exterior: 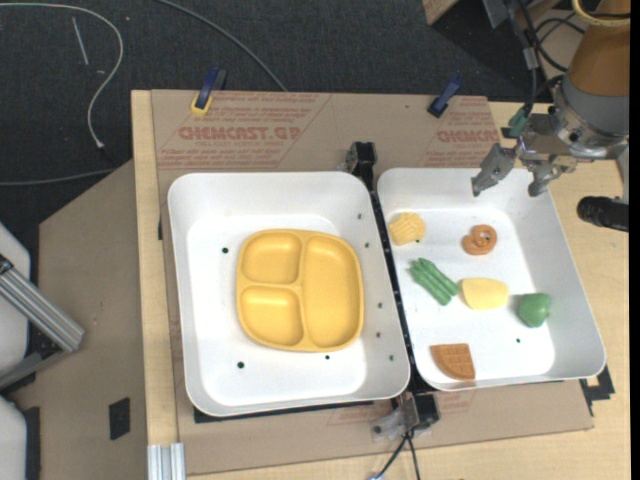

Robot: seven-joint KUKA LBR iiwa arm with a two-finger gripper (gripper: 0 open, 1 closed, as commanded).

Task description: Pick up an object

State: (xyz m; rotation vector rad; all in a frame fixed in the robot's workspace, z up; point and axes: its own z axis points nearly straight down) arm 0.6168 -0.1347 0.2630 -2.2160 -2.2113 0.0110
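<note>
Bench: we record a cardboard-covered board [330, 128] on dark carpet, held by two blue clamps [208, 88] along its far edge.
Left bin [200, 268]: white and shallow; we find a yellow divided plate [300, 290] lying flat near its middle.
Right bin [560, 298]: white, just beside the left bin, bearing six small items, all apart from one another.
Arm [600, 68]: grey with an orange band, entering from the right above the right bin's far corner.
Gripper [515, 176]: we see both fingers spread apart, nothing between them, poised over the bin's far edge.
Green pod [433, 280]: left of centre.
Yellow lemon piece [484, 293]: just right of the pod.
Brown wedge [453, 360]: near edge.
Pale yellow ridged piece [406, 229]: far left.
Green round item [533, 309]: right side.
Orange ring [481, 240]: nearest the gripper, well clear of it.
</note>
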